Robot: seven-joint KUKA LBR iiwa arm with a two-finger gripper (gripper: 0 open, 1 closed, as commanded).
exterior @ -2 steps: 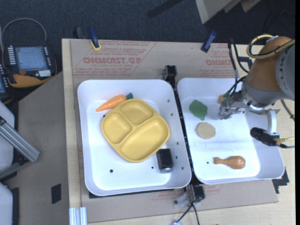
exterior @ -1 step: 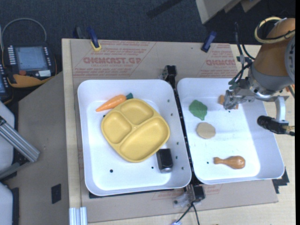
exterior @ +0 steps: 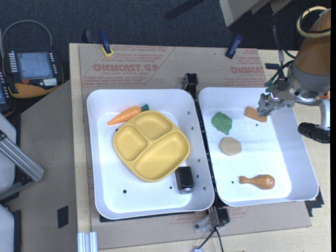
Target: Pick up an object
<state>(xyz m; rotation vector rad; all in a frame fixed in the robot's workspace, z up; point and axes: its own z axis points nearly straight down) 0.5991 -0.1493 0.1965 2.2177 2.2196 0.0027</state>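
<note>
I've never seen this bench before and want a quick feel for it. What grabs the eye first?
The big yellow divided plate in the left bin stands out most, with an orange carrot at its upper left edge and a small black block at its lower right. In the right bin, the gripper hovers at an orange wedge, near a green lump.

Bench under brown printed board, perhaps cardboard, two white bins side by side

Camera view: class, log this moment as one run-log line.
tool over right bin | above orange slice | nothing seen lifted | carrot, yellow plate in left bin
</note>
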